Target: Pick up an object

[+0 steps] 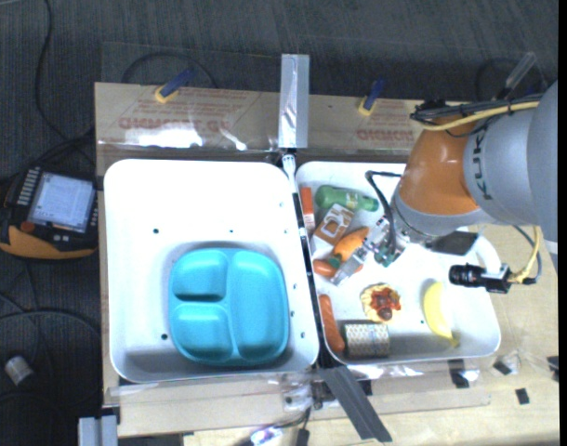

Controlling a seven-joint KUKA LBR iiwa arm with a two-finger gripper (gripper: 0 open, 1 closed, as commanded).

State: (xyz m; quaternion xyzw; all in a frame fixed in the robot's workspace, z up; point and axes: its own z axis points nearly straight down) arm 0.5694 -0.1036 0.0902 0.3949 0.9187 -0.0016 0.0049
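Over the right white bin (479, 342), the gripper (384, 246) is hanging near a light, stiff orange toy carrot (347, 246), best pinched mid-body.

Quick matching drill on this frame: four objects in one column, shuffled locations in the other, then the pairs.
Things:
1. blue divided tray
2. banana
3. green bottle
4. grater

Places:
A. right bin, far end near the bin divider
B. left bin, near half
C. right bin, near edge, beside the red sausage
D. right bin, near right corner

Pairs: 1-B, 2-D, 3-A, 4-C
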